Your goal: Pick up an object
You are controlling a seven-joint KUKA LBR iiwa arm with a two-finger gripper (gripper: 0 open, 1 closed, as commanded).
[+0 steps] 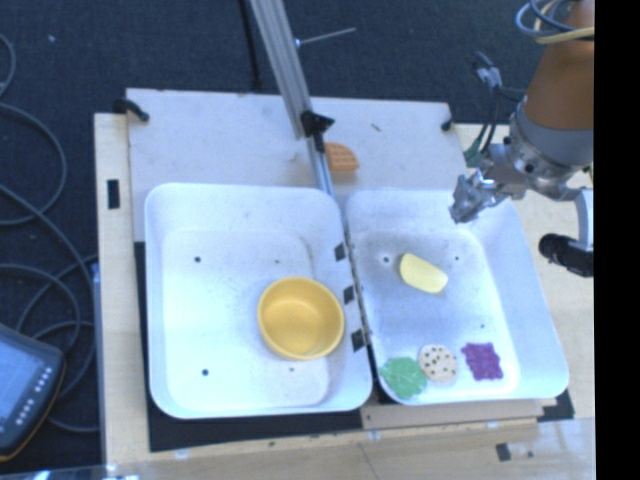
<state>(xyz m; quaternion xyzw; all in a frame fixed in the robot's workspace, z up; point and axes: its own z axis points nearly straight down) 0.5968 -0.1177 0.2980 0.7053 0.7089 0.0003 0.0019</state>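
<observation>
Camera view: gripper (468,206) over the right bin's (520,268) far corner, nothing between its fingers; their spread, can't tell. Yellow piece (423,273) lies mid-bin, near. Green (403,375), cookie (437,363) and purple (483,360) pieces along the near edge. Bowl (300,316) in the left bin (200,268). Nothing picked yet; approach, grasp and lift remain.

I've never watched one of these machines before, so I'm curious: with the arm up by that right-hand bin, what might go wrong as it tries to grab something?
The gripper sits near the right white bin's far rim, so descending there might hit it. The green, cookie-like and purple flat pieces crowd together, so a grab could nudge neighbours. The rounded yellow block might slip.
</observation>
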